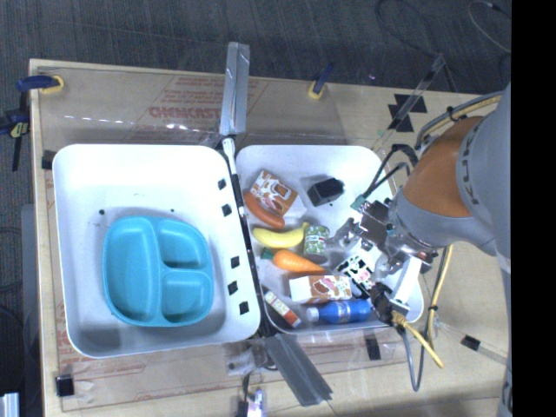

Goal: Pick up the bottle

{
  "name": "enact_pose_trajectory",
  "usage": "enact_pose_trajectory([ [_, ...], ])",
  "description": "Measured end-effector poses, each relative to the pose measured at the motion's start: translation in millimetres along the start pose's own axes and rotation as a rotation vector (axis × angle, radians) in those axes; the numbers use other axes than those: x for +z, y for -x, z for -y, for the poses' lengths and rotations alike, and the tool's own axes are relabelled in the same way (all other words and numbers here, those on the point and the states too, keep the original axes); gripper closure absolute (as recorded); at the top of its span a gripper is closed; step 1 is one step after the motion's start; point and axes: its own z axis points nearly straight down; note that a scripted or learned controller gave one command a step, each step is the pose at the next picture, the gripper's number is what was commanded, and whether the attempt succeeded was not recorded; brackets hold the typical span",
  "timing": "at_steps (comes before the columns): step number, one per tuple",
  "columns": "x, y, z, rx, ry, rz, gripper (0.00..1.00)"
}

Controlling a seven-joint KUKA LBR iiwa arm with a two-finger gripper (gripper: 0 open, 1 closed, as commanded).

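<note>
I am bringing the pincer (pixel 375 278) down at the right bin (pixel 382 165), just beside the bottle (pixel 345 311), which is lying along the near wall. Whether the pincer is apart or together, I cannot tell. Next it needs centering over the bottle.

The left bin (pixel 78 233) contains a divided tray (pixel 158 269). The right bin (pixel 287 159) contains a bottle (pixel 343 312) along its near wall, a carrot (pixel 295 262) behind it and a banana (pixel 278 237) behind the carrot. The gripper (pixel 369 272) is just right of these.
</note>
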Motion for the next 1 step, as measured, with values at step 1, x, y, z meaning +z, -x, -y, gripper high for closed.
enact_pose_trajectory([
  [1, 75.5, -8.6, 2.3, 0.221, 0.015, -0.002, 0.0],
])
